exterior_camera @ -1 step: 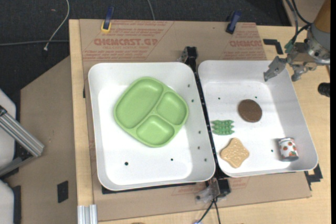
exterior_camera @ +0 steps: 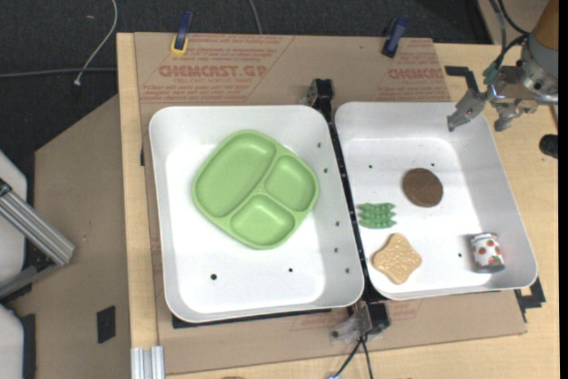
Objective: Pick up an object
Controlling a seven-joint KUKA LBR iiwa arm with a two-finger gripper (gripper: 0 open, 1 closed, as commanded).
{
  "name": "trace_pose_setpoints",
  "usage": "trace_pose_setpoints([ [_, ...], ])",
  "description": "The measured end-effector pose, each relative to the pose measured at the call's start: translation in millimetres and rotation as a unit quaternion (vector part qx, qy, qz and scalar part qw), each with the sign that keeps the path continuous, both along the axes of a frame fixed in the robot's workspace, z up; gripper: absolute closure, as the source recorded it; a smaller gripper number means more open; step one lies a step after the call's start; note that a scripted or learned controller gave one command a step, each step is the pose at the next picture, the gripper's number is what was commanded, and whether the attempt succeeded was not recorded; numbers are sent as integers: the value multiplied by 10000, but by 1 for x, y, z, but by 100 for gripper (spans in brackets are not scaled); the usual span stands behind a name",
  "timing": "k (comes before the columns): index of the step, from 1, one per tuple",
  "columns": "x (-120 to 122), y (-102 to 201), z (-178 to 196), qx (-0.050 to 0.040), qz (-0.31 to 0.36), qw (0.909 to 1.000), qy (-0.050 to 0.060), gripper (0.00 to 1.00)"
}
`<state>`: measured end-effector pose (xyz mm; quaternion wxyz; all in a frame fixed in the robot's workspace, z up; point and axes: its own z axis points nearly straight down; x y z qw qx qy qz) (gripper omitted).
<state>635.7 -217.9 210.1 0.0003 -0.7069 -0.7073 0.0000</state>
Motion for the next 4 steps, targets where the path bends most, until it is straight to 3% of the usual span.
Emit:
trace_pose_setpoints([
  [2,5,-3,-107,7,4,10000,23,0],
  [3,6,-1,-125,16,9,10000,10,0],
  [4,7,-1,-113,3,15,10000,-9,100],
])
